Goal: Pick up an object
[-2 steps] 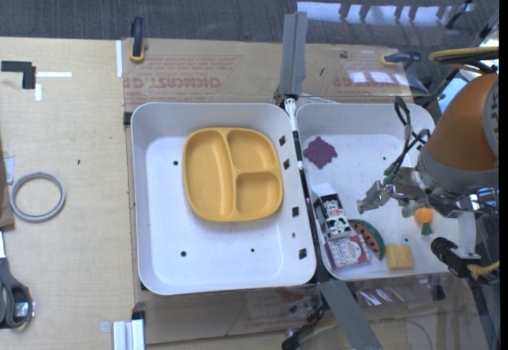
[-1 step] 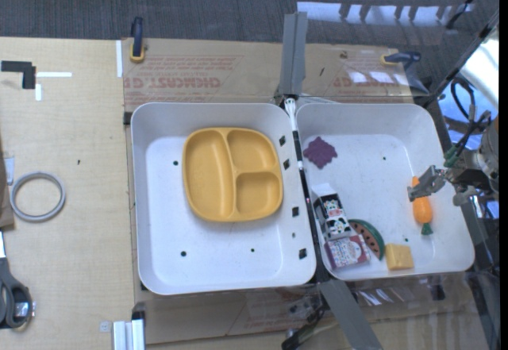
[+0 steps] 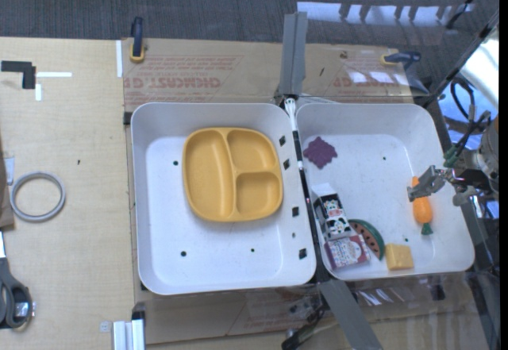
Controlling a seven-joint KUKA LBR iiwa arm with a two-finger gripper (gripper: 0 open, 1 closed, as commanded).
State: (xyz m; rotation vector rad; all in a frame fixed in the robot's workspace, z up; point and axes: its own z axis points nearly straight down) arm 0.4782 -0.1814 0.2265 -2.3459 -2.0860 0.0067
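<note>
The right bin (image 3: 373, 134) holds a purple bunch of grapes (image 3: 320, 151), a small milk carton (image 3: 332, 214), a watermelon slice (image 3: 370, 236), a red-and-white packet (image 3: 346, 252), a yellow cheese block (image 3: 399, 258) and an orange carrot (image 3: 423, 209). My gripper (image 3: 444, 188) hangs over the bin's right side, just above and to the right of the carrot. It is open, with nothing between its fingers. Its left finger (image 3: 425, 182) sits right over the carrot's top end.
A yellow divided plate (image 3: 232, 174) lies in the left bin (image 3: 159, 261). A grey divider (image 3: 295, 142) runs between the bins. On the bench to the left are a grey tape ring (image 3: 36, 196) and scissors (image 3: 12, 302). Cables hang at the right edge.
</note>
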